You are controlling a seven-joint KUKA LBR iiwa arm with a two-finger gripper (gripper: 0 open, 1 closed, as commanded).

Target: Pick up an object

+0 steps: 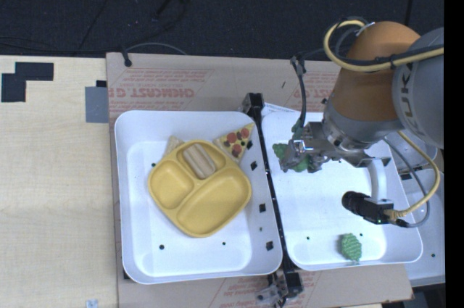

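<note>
My gripper (296,154) is low over the upper left part of the right bin (326,227), under the grey and orange arm (373,85). A dark green leafy object (281,151) shows right at the gripper, partly hidden by it; whether it is held or just lying beneath is unclear. A light green ribbed object (351,247) lies near the right bin's front edge, well apart from the gripper.
The left bin (145,248) holds a yellow divided plate (210,201) with a tan bread-like piece (197,159) in its top compartment. A pizza slice (238,140) lies beside the plate. A black connector on a yellow cable (366,206) hangs over the right bin.
</note>
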